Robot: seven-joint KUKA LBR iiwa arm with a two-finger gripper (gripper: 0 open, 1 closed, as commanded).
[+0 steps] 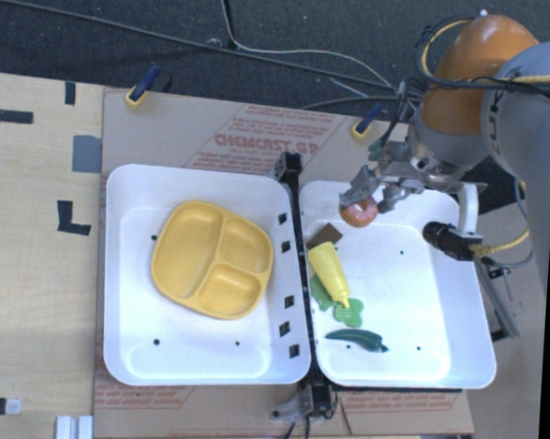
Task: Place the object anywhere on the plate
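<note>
A grey KUKA arm [510, 80] with an orange band above its wrist reaches in from the right over two shallow white bins set side by side on a cardboard-covered bench [253, 137]. Its two-finger gripper [365, 203] hangs over the far left corner of the right bin [456, 311], fingers [359, 187] clamped on a small round reddish object [359, 212] that shows between the tips, just above the bin's back rim. In the left bin [125, 278] lies a yellow plate [213, 258] with three compartments, resting flat near the bin's middle and well apart from the held object. Along the left side of the right bin, below the gripper, sit a small brown piece [325, 235], a yellow bottle-shaped toy [329, 272] lying at a slant, a light green item [345, 313] partly under and beside it, and a dark green, pepper-like item [357, 339] nearer the front. Black clips [291, 168] run along the seam where the two bins meet. Thin cables [222, 32] trail across the dark surface beyond the bench, and a blue-and-yellow clamp [141, 90] grips the cardboard's far left corner.
</note>
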